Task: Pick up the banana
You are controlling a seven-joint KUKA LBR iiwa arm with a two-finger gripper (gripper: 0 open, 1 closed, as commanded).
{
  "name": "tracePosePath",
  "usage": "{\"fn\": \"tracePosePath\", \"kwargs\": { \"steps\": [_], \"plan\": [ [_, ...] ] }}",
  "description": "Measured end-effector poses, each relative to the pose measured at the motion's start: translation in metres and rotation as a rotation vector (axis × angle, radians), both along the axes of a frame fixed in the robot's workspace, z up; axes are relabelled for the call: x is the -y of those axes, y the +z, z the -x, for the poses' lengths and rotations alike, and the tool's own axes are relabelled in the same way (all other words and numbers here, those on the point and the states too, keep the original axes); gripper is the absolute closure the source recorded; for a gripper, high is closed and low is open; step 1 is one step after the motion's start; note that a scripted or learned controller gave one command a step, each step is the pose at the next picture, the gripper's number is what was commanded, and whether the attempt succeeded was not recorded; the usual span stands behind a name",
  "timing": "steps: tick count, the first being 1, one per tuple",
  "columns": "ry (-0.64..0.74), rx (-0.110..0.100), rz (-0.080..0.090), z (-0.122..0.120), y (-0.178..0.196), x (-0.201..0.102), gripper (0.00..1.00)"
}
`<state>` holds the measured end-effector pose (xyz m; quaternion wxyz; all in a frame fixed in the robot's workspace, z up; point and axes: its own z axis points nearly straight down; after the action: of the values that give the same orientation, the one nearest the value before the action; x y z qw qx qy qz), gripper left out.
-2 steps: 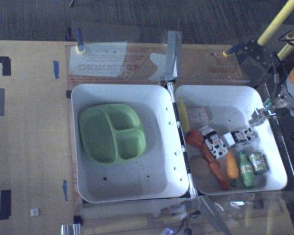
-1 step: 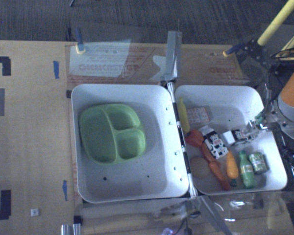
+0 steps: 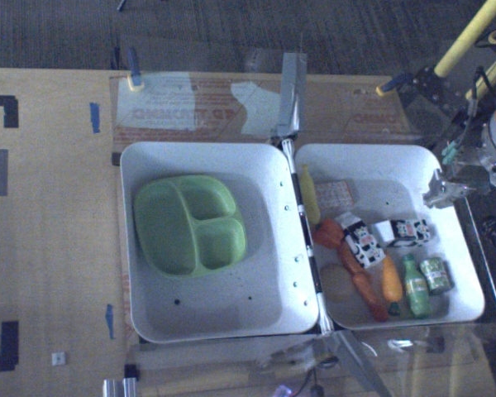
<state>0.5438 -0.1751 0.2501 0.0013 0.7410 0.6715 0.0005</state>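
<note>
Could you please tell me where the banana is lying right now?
The banana lies in the right bin, along its left wall near the far corner, just left of a small pinkish card and above the red toy food.

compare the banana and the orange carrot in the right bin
The banana is yellow, slim and lies along the right bin's left wall near the top; the carrot is orange, stubbier and lies near the bottom among other items. Both lie roughly lengthwise, top to bottom, in the same bin.
</note>
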Motion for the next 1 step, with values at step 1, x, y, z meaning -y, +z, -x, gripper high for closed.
{"fn": "tracePosePath", "kwargs": {
  "steps": [1],
  "plan": [
    [0.04, -0.004, -0.002, 0.024, -0.0545, -0.0427, 1.0]
  ]
}}
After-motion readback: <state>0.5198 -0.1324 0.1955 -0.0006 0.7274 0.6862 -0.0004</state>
